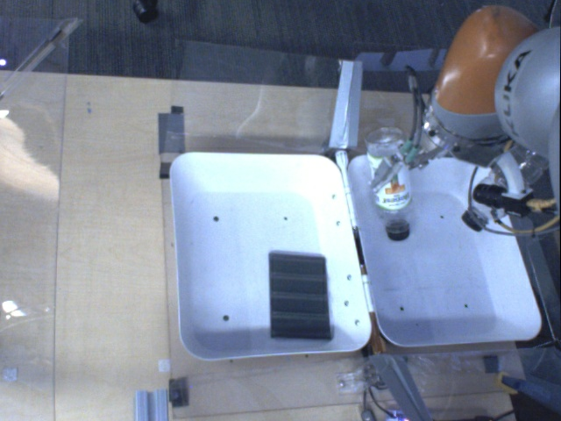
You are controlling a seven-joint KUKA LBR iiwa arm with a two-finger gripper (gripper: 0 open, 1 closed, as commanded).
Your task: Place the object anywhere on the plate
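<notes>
Far to the tool's left, pale wooden surface [105,261], bare and streaked with glare from a clear panel [31,103] leaning across that corner. Beyond the surface's far edge, dark ribbed flooring [263,7] with a small black fitting [143,5] lying on it. Closer in, still well left of the tool, a dark clamp block [173,132] at the far corner of the left white bin [254,160], and another at its near corner.

Inside that bin, well apart from the tool and nearer the camera, a black ribbed slab [300,295] lying flat beside the bin's right wall. Small dark dots scattered over the bin floor.

Between the two bins, just left of the tool, a grey metal strip [345,103] running away toward the far edge of the surface.

Then the right white bin [456,305]. In its far left corner, a clear plastic bottle [392,187] with a white-and-orange label, lying down, dark cap [397,230] pointing toward the camera, base end up against the tool [414,153]. Hard to say whether touching or merely overlapping from this angle. Open or closed: cannot tell, too small and tangled with the bottle's clear plastic.

Right of the tool, the grey arm [526,86] with its orange band [478,60], above the bin's far right corner, black cables [504,202] looping below the wrist.
</notes>
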